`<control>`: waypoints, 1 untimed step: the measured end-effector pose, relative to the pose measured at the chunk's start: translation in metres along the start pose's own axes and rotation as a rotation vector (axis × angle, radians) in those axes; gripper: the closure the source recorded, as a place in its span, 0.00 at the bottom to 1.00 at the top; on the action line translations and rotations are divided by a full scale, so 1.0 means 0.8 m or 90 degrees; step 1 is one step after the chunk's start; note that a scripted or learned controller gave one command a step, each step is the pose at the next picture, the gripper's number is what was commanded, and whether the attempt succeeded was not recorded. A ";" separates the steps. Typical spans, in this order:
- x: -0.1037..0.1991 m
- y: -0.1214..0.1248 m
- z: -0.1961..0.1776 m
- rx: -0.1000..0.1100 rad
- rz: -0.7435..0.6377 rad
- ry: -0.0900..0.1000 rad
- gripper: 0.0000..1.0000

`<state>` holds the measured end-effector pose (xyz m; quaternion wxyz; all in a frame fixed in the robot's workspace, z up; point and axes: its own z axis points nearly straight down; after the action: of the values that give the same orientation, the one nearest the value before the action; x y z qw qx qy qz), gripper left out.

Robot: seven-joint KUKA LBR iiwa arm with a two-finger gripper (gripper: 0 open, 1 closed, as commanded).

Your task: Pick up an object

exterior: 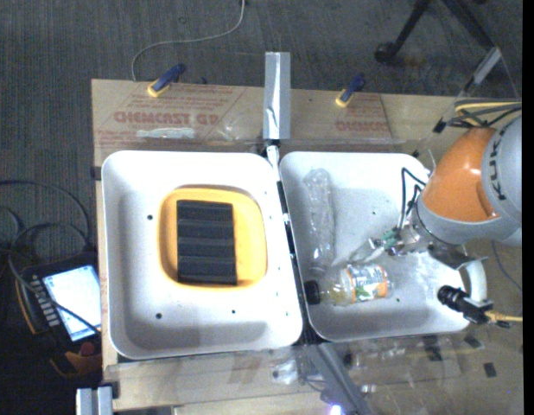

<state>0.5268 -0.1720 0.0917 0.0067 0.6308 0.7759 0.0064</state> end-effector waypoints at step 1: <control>0.011 0.036 -0.097 0.011 -0.060 0.002 0.00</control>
<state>0.5519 -0.1573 0.1695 0.0004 0.5933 0.8050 0.0001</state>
